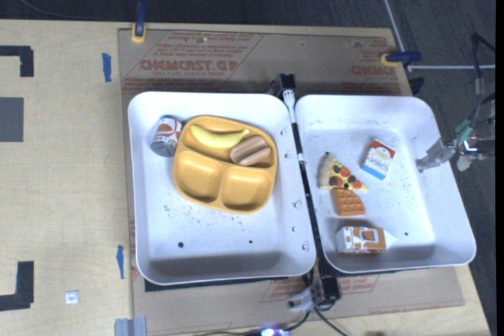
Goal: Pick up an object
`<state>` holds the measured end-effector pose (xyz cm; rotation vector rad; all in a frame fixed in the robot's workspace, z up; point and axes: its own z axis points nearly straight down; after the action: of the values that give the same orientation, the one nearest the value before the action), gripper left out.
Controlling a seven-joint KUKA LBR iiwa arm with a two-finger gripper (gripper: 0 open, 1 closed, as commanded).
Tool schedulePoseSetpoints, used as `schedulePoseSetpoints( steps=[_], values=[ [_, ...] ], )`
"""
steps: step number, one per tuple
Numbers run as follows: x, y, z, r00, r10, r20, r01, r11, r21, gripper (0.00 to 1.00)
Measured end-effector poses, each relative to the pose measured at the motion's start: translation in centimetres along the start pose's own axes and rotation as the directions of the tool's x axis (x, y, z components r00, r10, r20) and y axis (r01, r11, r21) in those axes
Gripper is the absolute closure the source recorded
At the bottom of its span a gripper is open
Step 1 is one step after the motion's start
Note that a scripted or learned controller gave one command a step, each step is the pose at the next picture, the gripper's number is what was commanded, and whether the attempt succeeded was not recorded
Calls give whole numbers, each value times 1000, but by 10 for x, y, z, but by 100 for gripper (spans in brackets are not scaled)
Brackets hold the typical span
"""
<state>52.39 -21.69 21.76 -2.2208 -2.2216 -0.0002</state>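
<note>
Left bin held a crushed can touching a glossy yellow sectioned tray with banana and hot dog. Right bin held a pizza slice, waffle, small cartons. Gripper sat at the right rim, state unclear, nothing visibly held.

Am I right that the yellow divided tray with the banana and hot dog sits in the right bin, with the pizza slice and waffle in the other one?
Not quite: the camera view shows the yellow divided tray, holding the banana and hot dog, in the left bin. The pizza slice and waffle lie in the right bin.
</note>
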Motion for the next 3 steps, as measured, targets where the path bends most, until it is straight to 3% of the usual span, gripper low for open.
schedulePoseSetpoints(
  steps=[1, 2, 3],
  values=[
    [2, 9, 120, 1000, -9, -15, 9, 1000, -6, 0],
    [94, -19, 128, 1000, 0, 5, 0, 1000, -14, 0],
    [120, -40, 128, 1000, 5, 12, -5, 1000, -19, 0]
  ],
)
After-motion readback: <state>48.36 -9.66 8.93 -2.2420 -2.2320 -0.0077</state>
